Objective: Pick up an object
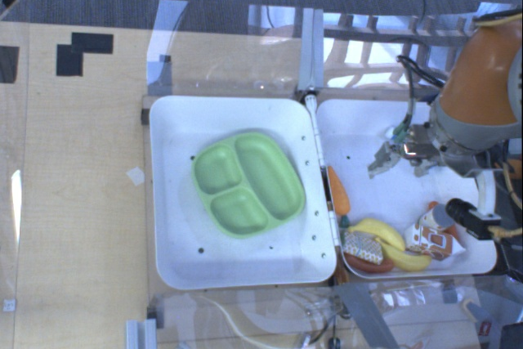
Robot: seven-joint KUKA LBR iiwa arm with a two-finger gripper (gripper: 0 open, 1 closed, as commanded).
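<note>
In the right bin point(359, 127), several objects lie along the near edge. An orange carrot point(337, 192) rests against the left wall. A yellow banana point(394, 243) curves beside a patterned packet point(362, 248), and a small white and orange carton point(433, 234) lies at the near right. My gripper point(402, 167) hangs over the bare middle of this bin, above and behind the banana. It is open, with only white bin floor showing between its fingers. It touches no object.
The left bin point(176, 176) holds a green three-compartment plate point(248, 182) in its middle. A metal divider point(311, 69) runs between the bins. The arm's orange band point(482, 69) and a black part point(470, 217) overhang the right bin's right side.
</note>
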